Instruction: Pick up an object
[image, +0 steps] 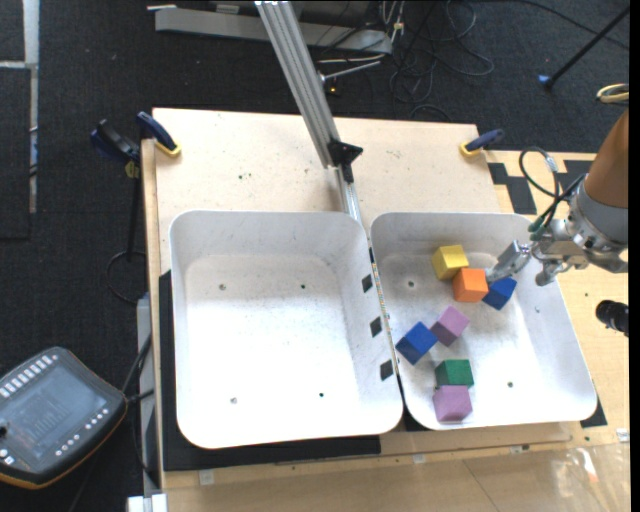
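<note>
Our gripper (503, 268) hangs low over the right bin (560, 330), its tips just above a small blue cube (499, 292); whether they stand apart or together we cannot tell. The cube lies beside an orange cube (469, 285). We judge it light, stiff, matte; we would take its two free flat faces.

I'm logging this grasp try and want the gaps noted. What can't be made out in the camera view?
- End effector: too small and blurred to judge its fingers or any hold on the blue cube beside it.
- Arm: cut off by the right edge.
- Purple cube: top partly hidden by the green cube.
</note>
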